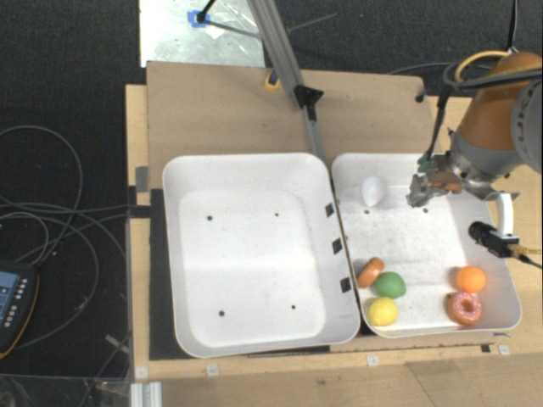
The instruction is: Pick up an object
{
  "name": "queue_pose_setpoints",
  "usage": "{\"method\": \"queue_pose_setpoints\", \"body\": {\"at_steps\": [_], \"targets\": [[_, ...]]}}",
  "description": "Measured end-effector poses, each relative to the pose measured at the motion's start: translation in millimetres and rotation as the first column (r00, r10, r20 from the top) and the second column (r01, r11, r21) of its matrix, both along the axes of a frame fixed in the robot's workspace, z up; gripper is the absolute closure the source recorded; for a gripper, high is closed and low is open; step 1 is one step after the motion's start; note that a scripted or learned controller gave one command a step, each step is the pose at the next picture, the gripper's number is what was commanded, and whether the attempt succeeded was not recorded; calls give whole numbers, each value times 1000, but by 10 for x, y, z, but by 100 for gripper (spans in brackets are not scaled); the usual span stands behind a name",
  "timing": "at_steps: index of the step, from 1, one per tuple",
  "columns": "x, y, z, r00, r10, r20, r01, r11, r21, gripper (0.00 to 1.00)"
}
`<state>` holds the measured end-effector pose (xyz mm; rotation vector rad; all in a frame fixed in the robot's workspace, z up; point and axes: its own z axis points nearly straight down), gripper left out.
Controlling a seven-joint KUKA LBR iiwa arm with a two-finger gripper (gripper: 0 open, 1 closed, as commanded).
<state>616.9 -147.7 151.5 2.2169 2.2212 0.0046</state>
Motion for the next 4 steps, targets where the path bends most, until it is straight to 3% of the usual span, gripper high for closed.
{"method": "queue_pose_setpoints", "body": {"at_steps": [2, 4], "targets": [[110, 6, 887, 1000, 3, 2, -3, 1000, -1, 100], [-43, 1085, 718, 1000, 8, -5, -8, 1000, 2, 100]]}}
